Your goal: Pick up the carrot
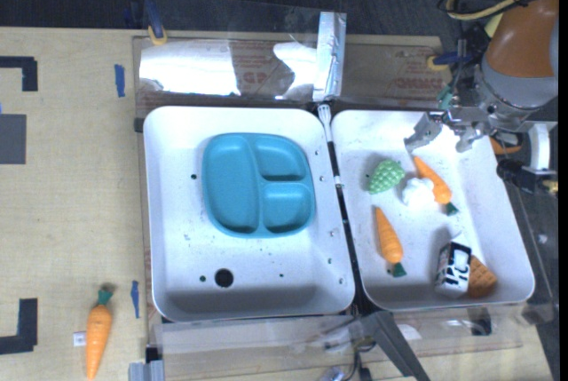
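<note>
Two orange carrots lie in the right bin (510, 219). One carrot (432, 178) rests slantwise near the bin's back, beside a white lump. The other carrot (388, 236) lies near the bin's middle, its green end toward the front. My gripper (445, 137) hovers at the back of the right bin, just above and behind the slanted carrot. It is open, with nothing between its fingers (422, 133). A third carrot (97, 331) lies outside the bins on the bench at the front left.
A green bumpy toy (384, 177) sits left of the white lump (414, 190). A black-and-white carton (455, 266) and a brown piece (482, 276) lie at the right bin's front right. The left bin (169, 193) holds a blue divided tray (258, 184).
</note>
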{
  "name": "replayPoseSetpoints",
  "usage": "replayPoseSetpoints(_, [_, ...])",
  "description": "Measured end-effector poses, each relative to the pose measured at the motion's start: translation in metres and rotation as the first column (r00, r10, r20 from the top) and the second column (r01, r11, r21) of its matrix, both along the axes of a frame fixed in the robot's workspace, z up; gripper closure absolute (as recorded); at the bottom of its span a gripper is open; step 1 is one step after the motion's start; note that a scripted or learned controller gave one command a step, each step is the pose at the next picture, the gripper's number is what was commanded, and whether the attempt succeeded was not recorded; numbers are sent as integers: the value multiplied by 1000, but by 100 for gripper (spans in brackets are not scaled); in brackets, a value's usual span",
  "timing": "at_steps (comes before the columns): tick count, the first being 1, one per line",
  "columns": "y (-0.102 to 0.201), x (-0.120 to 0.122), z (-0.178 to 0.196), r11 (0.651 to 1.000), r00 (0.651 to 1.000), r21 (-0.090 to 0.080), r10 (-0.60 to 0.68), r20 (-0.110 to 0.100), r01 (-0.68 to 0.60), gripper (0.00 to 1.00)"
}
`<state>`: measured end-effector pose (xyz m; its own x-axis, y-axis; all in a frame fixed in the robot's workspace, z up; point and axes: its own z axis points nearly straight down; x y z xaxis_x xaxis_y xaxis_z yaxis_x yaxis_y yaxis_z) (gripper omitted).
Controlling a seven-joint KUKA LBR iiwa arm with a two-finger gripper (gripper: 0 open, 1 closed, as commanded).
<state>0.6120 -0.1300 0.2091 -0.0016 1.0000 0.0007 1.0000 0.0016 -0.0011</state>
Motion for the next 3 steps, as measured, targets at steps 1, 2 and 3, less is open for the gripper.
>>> replayPoseSetpoints(1, [-29, -6, -119, 1000, 1000, -2, -1, 2, 1, 0])
replayPoseSetpoints(2, [-28, -5, -108, 1000, 1000, -2, -1, 6, 1, 100])
replayPoseSetpoints(3, [6, 9, -88, 998, 998, -1, 61, 6, -61, 100])
